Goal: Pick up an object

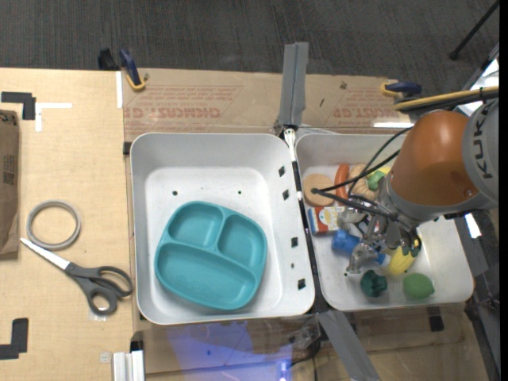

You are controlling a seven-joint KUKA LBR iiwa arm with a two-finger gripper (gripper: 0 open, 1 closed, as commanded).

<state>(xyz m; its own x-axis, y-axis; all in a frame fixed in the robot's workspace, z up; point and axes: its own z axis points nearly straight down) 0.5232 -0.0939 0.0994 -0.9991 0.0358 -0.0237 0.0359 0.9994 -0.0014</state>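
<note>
A: Looking down from the camera view, you have the arm (432, 169) coming in from the right and bent over the right bin (456, 292), its orange band hiding much of that bin's far half. The gripper (367, 256) hangs low among the small things there. You cannot tell from here whether the claw is released, clenched or grasping anything; cables and the wrist crowd it.

B: Why would it sit just there?

A: My guess is that the program aimed at the densest patch, since that bin holds the only loose, graspable pieces. The left bin (151, 181) carries a teal tray (210, 252) with three compartments, lying flat and wide, a poor fit for two fingers.

B: Which thing should you count as the target?

A: You can't name one for certain. Nearest the gripper are a blue piece (345, 242) on its left, a dark green piece (374, 284) just below it, and a yellow piece (402, 260) to its right. A light green ball (419, 286) lies near the front wall, slightly apart. An orange stick (341, 181) and a round tan thing (319, 189) lie farther back.

B: How do they look?

A: Small, glossy, toy-like, bunched closely, so a neighbour may be nudged. Nothing visibly sits lifted off the floor.

B: And outside the bins?

A: Scissors (83, 276) and a tape roll (54, 223) lie on the bench at left, well apart.
</note>
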